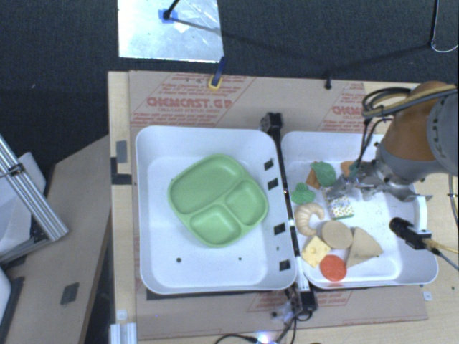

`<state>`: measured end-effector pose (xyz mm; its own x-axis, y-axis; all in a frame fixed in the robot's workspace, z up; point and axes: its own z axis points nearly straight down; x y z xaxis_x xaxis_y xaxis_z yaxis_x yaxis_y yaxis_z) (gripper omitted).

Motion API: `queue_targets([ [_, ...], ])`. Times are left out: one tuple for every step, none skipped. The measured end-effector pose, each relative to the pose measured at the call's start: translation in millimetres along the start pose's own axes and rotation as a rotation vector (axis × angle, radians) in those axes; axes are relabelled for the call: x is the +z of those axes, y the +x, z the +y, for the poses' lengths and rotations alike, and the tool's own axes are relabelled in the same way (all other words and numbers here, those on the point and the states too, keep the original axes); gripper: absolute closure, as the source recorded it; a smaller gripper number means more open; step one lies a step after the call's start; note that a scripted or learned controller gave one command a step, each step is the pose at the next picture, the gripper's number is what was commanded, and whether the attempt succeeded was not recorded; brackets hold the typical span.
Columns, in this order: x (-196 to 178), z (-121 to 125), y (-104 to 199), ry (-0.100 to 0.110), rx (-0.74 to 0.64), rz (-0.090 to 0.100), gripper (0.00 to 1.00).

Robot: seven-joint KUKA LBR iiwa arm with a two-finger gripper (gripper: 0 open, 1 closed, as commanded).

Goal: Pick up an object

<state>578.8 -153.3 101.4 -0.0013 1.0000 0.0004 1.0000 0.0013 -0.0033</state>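
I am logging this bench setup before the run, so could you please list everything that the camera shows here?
bins: two, white, side by side on the bench.
divided plate: one, light green, three compartments, in the left bin.
toy food, all in the right bin:
leafy pieces: two, green, upper left part.
croissant: one, cream, by the left wall.
patterned block: one, white with specks, right of the croissant.
round slice: one, tan, middle.
wedge: one, tan, right of the slice.
cheese: one, yellow, lower left.
tomato: one, red, near the front wall.
foil sheet: one, silver, beyond the bench.
gripper: one, grey, over the right bin.
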Motion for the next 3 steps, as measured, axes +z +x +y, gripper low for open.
queue_targets([
  [17.6,0.6,0.4,-0.003,0.000,0.000,0.00],
  [5.7,1.6,-0.1,-0.007,0.000,-0.001,1.00],
  [-55.3,-3.4,-4.9,-0.010,0.002,-0.002,1.00],
])
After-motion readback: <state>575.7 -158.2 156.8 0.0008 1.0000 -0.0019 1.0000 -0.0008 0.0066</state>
